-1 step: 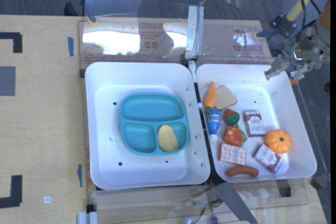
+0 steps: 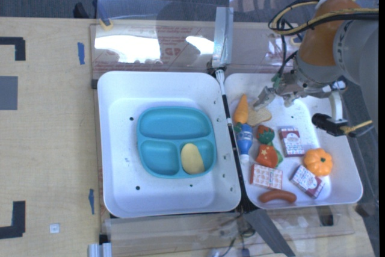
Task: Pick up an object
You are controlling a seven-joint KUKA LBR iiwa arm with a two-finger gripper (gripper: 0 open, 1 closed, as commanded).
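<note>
Sausage lies at 6 o'clock in right bin. My gripper hovers at 11 o'clock; finger state: can't tell. Carton labels unreadable.

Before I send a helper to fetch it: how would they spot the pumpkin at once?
Look in the right white bin, toward its right side. The pumpkin sits there, just above a small red-and-white box. It is the only round, ribbed orange toy with a green stem.
</note>
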